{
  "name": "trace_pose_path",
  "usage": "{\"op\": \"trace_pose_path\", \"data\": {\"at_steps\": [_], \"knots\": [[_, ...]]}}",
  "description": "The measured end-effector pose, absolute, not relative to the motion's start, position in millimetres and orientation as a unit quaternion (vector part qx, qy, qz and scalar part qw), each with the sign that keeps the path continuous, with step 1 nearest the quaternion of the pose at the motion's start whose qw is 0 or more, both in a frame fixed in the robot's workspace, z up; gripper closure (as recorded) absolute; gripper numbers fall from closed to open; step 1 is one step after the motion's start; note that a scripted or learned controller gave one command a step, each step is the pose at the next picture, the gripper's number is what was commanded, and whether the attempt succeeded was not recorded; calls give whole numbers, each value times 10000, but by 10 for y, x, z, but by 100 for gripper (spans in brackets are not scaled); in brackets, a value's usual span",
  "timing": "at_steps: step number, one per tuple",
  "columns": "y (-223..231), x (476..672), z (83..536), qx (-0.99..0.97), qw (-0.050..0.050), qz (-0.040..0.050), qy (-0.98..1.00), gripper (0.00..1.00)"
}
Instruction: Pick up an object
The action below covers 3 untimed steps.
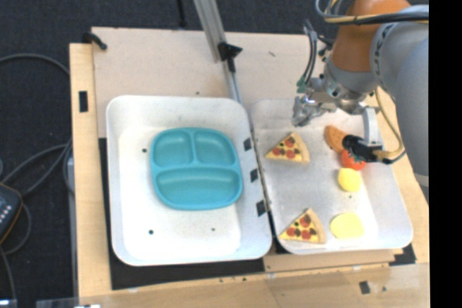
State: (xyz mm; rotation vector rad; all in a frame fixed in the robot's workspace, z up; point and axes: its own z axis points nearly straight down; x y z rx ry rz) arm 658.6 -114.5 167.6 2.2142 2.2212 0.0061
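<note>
The pizza slice (289, 148) nearest the tool (306, 112) looks like the likeliest thing to pick up: it lies flat in the right bin (375, 227), close to that bin's left wall and toward its far end, with the tool hanging just above and to its right. Whether the tool is open or closed cannot be told from this slanted view, since the tip is small and dark against the bin floor, and nothing can be seen held in it. Other choices share the same bin: a second pizza slice (304, 226) near the front wall, a yellow round piece (347, 226) just beside it, a small lemon (349, 179) midway along, and a croissant-like piece (338, 136) touching a red tomato (351, 159) under the arm's cables. The left bin (130, 227) carries only a teal divided plate (195, 168). To do the step well, I would judge that the tool should come straight down centred over the upper slice, closing across its narrower width, not along its length, because a thin flat piece gives little to hold. It should keep clear of the wall between the bins, and stay away from the croissant and tomato, which crowd each other.
</note>
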Motion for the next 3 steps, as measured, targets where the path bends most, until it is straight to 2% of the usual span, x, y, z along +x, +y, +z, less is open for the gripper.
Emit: {"op": "trace_pose_path", "data": {"at_steps": [2, 3], "knots": [[-1231, 6605, 2856, 7057, 32, 19, 7085, 100], [-665, 6432, 2706, 7049, -2, 1, 7093, 100]]}}
